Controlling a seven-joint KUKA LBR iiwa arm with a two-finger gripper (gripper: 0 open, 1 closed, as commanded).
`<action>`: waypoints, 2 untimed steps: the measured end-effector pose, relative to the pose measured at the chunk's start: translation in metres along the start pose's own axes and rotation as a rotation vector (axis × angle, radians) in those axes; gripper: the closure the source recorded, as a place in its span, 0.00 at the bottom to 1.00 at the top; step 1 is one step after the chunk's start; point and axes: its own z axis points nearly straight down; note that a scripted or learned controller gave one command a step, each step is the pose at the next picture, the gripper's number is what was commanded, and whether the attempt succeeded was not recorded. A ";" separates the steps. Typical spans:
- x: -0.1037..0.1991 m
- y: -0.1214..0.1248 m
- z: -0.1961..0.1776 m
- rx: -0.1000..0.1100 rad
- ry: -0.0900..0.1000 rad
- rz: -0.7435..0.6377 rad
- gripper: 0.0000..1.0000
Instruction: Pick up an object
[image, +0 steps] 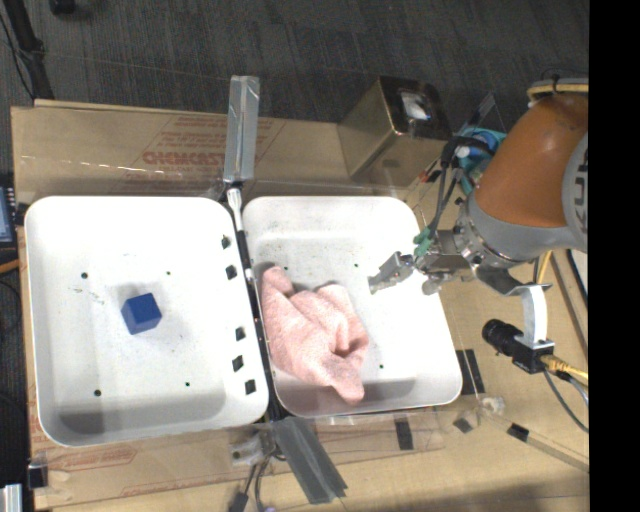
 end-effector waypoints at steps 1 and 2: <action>-0.006 -0.009 0.183 -0.003 0.000 -0.102 0.00; -0.006 -0.008 0.173 -0.002 0.001 -0.109 1.00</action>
